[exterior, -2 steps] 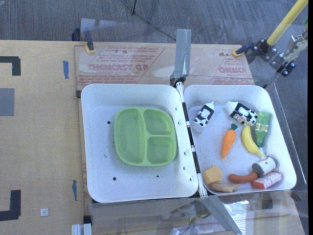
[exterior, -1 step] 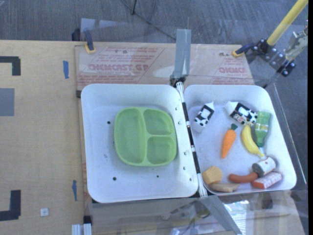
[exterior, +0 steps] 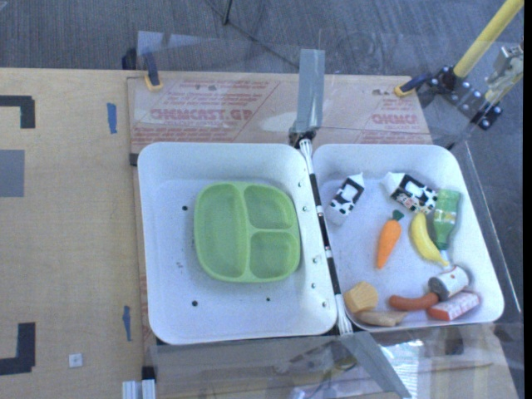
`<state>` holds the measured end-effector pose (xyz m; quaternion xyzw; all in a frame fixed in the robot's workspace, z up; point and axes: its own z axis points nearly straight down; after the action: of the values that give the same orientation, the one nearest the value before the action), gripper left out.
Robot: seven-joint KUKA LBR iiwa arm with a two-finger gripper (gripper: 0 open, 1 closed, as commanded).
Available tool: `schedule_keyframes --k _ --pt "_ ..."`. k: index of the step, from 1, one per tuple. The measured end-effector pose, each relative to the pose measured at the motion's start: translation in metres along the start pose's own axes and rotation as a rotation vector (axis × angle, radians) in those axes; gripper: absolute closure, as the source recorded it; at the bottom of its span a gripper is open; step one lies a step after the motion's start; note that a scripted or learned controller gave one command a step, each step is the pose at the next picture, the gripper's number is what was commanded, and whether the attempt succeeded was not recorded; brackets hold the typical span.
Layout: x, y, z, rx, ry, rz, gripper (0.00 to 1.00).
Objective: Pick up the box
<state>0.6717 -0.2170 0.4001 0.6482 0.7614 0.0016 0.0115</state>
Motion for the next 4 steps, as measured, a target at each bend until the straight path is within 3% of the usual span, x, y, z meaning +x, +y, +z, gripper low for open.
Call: schedule_keyframes --k 1,2,3,4 --pt "0.001 0.002 -0.012 -0.006 -0.005 -0.004 1.00" --pt "0.001 0.002 -0.012 -0.006 -0.005 -0.004 0.00" --pt "0.012 -0.102 0.195 0.014 0.015 -0.111 0.00" --pt "0.011 -0.116 -0.008 0.012 0.012 -0.105 0.00"
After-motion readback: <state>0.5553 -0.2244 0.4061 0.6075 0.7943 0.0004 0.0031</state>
